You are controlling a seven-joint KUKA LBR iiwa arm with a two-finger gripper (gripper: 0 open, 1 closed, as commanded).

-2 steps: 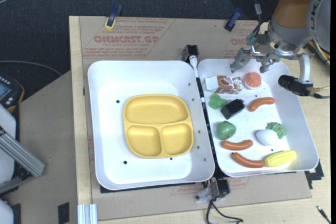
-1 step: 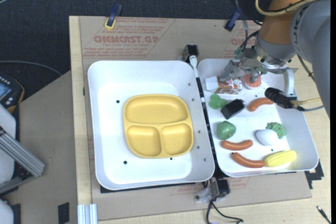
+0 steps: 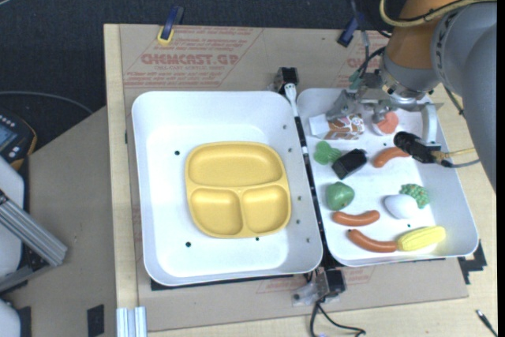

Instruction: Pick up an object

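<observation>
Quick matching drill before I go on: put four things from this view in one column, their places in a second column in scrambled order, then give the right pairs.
Things:
1. yellow tray
2. corn
3. broccoli
4. black block

Places:
A. near corner of the right bin, beside a sausage
B. middle of the left bin
C. right bin, close to the divider, between two green pieces
D. right bin, toward its right wall, against a white piece

Pairs: 1-B, 2-A, 3-D, 4-C
</observation>
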